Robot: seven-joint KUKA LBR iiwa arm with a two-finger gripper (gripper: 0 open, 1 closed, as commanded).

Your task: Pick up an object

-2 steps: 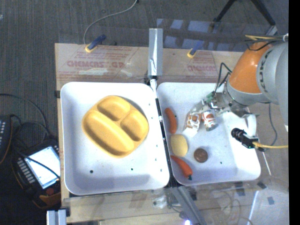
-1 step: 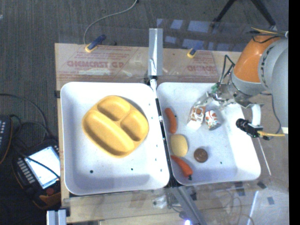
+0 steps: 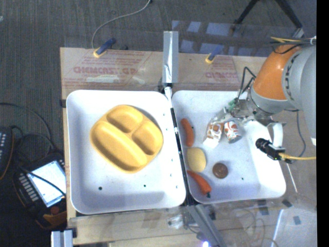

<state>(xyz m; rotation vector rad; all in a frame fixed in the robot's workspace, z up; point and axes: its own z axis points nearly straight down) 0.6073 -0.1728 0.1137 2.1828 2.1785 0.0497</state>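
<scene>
Crumpled packet [image 3: 222, 129], white with red print, lies in the right bin [image 3: 272, 187], directly under and touching the low end of the arm where the fingers [image 3: 237, 108] are. It looks like the object chosen for this try, since nothing else is within their reach. The arm's wrist covers the fingers from above, so I cannot tell whether they are spread, pressed together or pinching the packet. I cannot say either that anything is held.

The other things in this bin lie on the far side of the packet from the fingers:
- An orange sausage [image 3: 188, 131] lies along the wall between the bins.
- A yellow rounded piece [image 3: 196, 159] sits just past the sausage.
- A brown disc [image 3: 220, 170] rests near the yellow piece.
- A second orange piece [image 3: 199, 182] lies at the bin's near corner.

All of them are apart from the packet, which leaves room around it for a grasp from above.

The yellow divided tray [image 3: 127, 137] lies well away from the fingers in the left bin [image 3: 74, 153]. Both bins rest on the desk [image 3: 77, 71].

In my judgement the try is at the closing or just-arrived stage, with no lift begun. The risk is that a crinkled, thin packet slips or folds rather than seating firmly.
</scene>
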